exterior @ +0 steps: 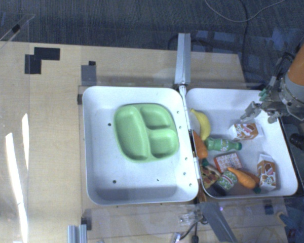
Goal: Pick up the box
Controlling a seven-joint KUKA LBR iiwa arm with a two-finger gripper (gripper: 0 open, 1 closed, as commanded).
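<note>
Several small boxes lie in the right bin (228,99). A white and orange carton (245,131) rests near its far right side. A flat red and white box (227,161) lies in the middle, and a brown and white carton (266,172) sits by the front right corner. My gripper (260,114) hangs just above and behind the white and orange carton. It is open, with one finger (250,111) to the left and the other to the right, and nothing between them.
The right bin also holds a banana (202,123), a green bottle (223,145), a carrot (242,177) and small packets along its left wall. A green divided plate (146,131) lies in the left bin (99,151). The arm's orange band (302,67) is at the right edge.
</note>
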